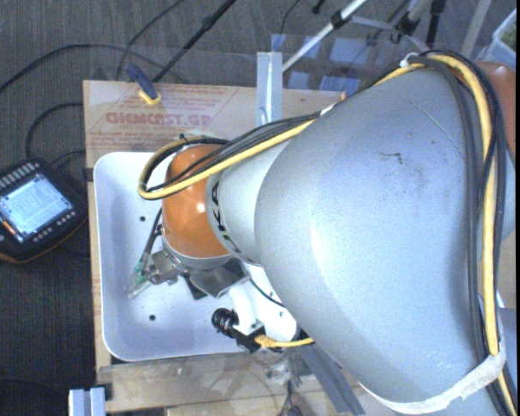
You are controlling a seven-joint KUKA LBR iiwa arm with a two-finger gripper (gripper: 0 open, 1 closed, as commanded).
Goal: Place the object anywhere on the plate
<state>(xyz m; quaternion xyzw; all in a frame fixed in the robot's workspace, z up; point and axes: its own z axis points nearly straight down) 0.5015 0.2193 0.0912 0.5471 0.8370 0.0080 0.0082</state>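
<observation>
Mostly grey arm (373, 232) over left bin (113, 232), tool (152, 271) low (grip state unclear), object hidden

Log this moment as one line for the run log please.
arm: grey arm with orange band over shallow white bin | gripper: low in bin, grasp unclear | plate: unconfirmed

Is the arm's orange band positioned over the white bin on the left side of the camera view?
Yes, the orange band on the grey arm sits above the shallow white bin at the left.
</observation>
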